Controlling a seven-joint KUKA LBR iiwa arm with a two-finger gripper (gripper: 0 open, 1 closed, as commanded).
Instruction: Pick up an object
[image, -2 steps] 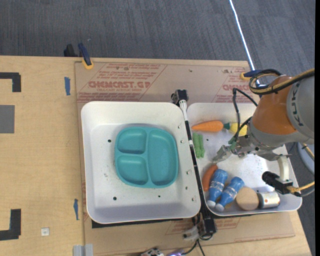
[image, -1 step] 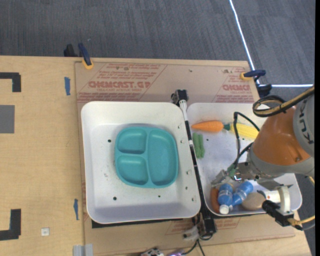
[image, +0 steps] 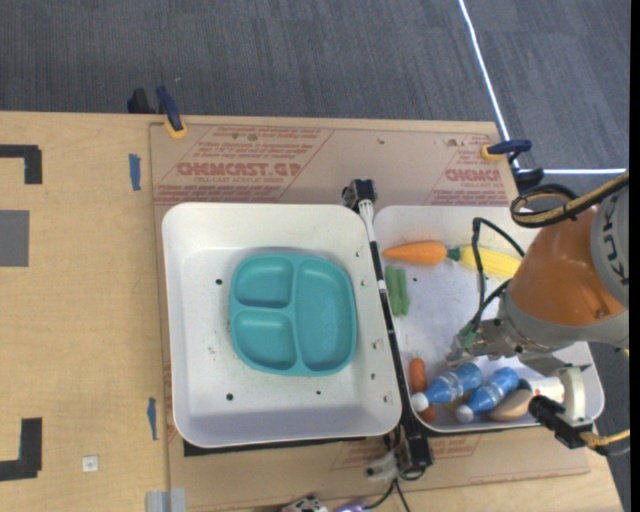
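Right bin (image: 430, 290), lower right of frame: two blue bottles (image: 470, 386) lying side by side, gripper (image: 478, 345) just above them, finger spread cannot be told. Recommended: descend centred on one bottle, straddling its width, avoiding the neighbour. Carrot (image: 417, 253) and corn (image: 490, 262) lie at the bin's upper end.

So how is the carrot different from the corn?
The carrot is orange with a smooth skin; the corn is yellow and bumpy. The carrot lies in full view, while the arm covers the corn's right end. Both lie flat, side by side, at the far end of the right bin.

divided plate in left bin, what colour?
Teal; the plate shows plainly in the camera view.
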